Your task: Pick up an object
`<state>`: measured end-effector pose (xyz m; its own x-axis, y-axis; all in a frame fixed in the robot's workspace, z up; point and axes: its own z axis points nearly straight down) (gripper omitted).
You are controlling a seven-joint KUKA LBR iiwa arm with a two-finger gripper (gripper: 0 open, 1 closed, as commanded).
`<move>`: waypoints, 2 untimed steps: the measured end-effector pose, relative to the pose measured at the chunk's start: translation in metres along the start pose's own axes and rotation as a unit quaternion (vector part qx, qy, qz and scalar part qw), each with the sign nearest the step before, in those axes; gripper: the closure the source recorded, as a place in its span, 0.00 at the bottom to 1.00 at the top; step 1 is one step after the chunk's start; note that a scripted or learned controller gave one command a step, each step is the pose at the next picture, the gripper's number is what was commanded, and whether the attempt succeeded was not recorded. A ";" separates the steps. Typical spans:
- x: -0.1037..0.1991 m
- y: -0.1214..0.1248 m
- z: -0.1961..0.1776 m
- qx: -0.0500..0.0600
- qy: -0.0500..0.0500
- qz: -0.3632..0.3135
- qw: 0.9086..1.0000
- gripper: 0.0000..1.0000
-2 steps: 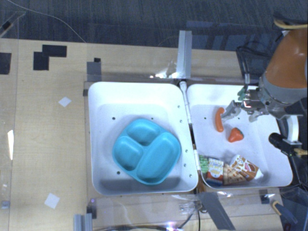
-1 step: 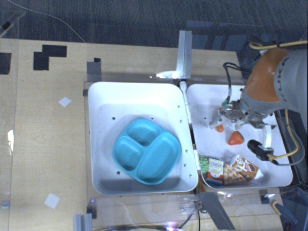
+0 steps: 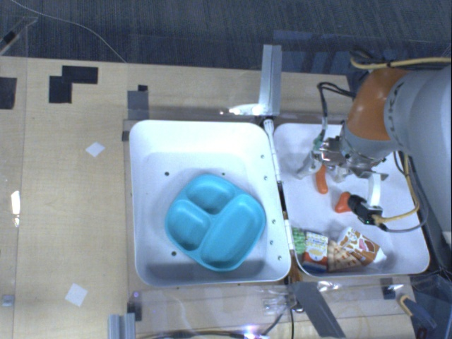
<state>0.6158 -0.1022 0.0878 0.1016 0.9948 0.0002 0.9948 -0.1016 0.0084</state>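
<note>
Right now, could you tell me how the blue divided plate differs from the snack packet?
The blue divided plate is one plain colour, the snack packet printed with many. The plate is far larger. It lies in the left bin, the packet in the right bin. Neither is touched by the arm.

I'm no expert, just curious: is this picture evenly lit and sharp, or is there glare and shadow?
Camera view: fairly sharp but grainy; glare on the metal post and the bench's near edge; soft shadow under the blue plate in the left bin; the arm is slightly blurred.

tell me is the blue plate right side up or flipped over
Right side up: the blue plate in the left bin shows its three hollow sections facing upward.
</note>
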 end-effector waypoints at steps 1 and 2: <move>0.000 0.003 -0.013 -0.004 0.000 0.000 1.000 1.00; 0.049 0.018 -0.098 0.002 0.000 0.052 0.999 1.00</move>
